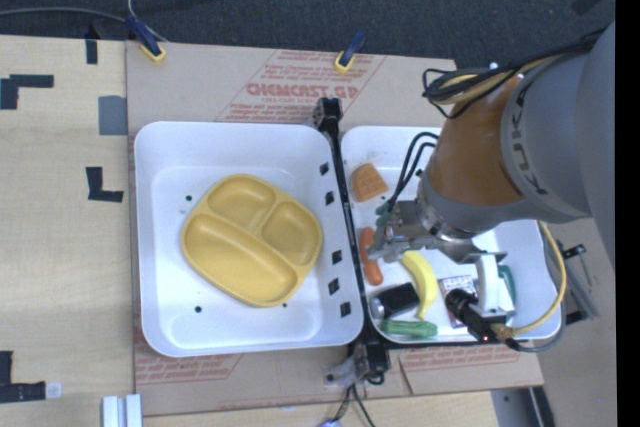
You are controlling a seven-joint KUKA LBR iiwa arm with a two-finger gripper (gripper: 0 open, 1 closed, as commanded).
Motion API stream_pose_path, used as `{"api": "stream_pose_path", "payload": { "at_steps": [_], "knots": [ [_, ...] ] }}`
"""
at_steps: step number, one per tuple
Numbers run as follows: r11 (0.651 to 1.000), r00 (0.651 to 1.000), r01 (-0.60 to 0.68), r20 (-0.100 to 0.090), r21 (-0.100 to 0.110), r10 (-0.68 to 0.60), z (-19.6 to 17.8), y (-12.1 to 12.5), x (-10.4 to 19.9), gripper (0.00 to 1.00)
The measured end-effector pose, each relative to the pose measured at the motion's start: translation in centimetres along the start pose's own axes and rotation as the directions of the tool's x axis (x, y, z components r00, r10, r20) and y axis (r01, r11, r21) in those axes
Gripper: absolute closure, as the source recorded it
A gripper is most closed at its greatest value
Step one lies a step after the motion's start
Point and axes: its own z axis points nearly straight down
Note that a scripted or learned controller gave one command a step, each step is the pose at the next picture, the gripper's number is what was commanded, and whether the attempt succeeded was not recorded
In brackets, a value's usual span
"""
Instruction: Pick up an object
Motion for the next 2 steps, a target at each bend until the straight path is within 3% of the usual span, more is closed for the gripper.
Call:
{"api": "stream_pose_path", "payload": {
  "at_steps": [1, 2],
  "knots": [
    [1.000, 1.000, 0.000, -0.001, -0.001, 0.000, 0.0, 0.0, 0.0, 0.00],
    [1.000, 1.000, -0.002, 0.001, -0.001, 0.002, 0.0, 0.0, -6.9, 0.00]
  ]
}}
